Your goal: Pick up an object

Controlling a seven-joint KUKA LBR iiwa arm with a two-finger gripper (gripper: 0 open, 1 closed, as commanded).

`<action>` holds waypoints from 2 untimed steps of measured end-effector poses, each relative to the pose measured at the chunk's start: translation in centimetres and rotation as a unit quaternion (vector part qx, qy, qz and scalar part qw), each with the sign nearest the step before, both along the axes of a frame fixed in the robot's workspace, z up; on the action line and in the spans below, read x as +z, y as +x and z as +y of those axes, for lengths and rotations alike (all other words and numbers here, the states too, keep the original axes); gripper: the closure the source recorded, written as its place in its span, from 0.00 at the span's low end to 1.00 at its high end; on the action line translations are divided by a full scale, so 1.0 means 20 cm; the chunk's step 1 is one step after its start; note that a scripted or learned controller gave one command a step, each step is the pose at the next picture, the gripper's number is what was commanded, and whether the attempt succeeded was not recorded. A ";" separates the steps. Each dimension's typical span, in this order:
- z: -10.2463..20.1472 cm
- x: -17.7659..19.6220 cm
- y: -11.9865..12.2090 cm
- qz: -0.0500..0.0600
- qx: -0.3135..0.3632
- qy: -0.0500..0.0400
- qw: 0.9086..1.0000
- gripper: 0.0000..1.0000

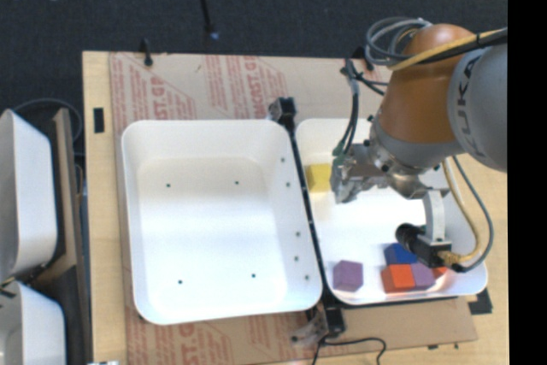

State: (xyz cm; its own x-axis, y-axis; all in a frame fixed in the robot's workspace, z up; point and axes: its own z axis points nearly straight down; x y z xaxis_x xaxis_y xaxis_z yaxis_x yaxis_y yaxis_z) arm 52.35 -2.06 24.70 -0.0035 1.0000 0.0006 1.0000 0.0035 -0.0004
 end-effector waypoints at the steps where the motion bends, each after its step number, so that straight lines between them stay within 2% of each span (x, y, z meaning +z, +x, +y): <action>1: 0.24 -0.06 -0.03 0.000 0.000 0.000 1.000 1.00; 2: 0.50 0.01 -0.03 -0.001 0.000 0.000 1.000 1.00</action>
